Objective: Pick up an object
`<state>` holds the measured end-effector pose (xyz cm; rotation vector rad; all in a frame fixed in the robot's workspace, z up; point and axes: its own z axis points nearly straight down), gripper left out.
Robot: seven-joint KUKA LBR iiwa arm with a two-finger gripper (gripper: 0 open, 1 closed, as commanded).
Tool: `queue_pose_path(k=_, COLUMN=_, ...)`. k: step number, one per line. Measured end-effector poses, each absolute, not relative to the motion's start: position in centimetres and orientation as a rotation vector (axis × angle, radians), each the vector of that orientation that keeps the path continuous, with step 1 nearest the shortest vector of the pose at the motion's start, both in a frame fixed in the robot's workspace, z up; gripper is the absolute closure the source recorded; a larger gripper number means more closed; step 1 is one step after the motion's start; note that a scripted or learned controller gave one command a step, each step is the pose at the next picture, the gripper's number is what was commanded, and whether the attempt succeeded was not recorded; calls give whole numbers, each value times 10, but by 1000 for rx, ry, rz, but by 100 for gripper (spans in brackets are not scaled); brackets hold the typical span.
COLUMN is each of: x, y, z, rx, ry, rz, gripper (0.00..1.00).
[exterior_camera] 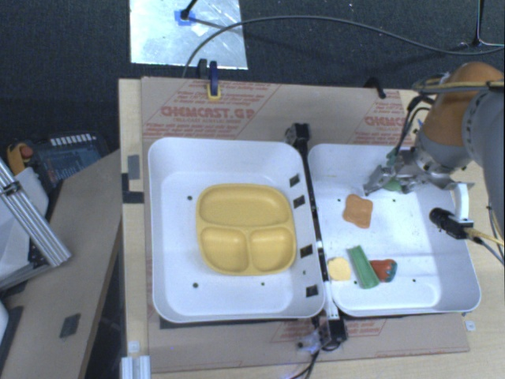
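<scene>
Left bin [166, 212]: yellow sectioned tray [245, 229]; right bin [458, 287]: yellow disc [339, 269], green stick [363, 267], red piece [384, 269], and nearest the arm an orange, toast-like slab [357, 210], flat and rounded. Gripper [377, 181] hovers just above-right of the slab, jaws state cannot be told; risk: a flat, low slab may slip or be missed on closing

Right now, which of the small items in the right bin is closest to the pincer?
The orange piece. It lies just below the pincer, alone; the yellow disc, green stick and red piece cluster near the bin's front edge.
</scene>
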<state>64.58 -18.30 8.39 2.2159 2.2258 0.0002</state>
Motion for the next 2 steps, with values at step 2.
queue_pose_path(k=2, x=649, y=-180, z=159, rx=2213, ry=2223, rz=5, gripper=100)
